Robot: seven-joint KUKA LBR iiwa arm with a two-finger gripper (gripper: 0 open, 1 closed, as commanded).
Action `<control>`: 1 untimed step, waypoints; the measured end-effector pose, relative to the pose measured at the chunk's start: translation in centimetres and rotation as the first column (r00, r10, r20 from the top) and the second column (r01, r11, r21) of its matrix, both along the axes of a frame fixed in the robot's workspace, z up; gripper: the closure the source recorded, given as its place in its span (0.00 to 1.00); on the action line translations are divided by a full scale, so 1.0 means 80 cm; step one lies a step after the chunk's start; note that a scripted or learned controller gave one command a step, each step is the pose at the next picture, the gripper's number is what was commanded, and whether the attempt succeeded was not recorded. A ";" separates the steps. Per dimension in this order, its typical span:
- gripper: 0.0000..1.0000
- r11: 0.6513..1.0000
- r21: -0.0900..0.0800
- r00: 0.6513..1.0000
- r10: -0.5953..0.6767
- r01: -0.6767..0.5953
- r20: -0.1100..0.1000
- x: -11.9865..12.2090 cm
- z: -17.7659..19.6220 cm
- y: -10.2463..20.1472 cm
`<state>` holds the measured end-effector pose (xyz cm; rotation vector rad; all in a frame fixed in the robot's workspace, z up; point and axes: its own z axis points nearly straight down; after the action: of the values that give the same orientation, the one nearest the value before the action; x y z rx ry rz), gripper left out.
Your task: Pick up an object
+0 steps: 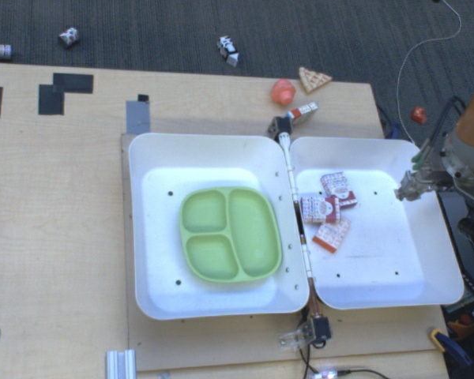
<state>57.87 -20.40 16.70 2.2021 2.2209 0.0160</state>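
Both white bins [221, 152]: left bin bears a green divided plate [231, 235]; right bin [395, 259] bears small red-and-white packets [329, 209] clustered near the divider, reachable targets. Gripper [411, 189] hangs over the right rim; jaw state cannot be told.

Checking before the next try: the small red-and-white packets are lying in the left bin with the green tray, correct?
Not quite. The camera view shows the packets in the right bin; the left bin holds the green tray alone.
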 end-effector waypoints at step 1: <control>1.00 1.000 0.000 1.000 0.002 -0.002 0.004 0.002 0.014 0.001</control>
<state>58.02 -20.32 17.79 2.1975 2.2211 0.0208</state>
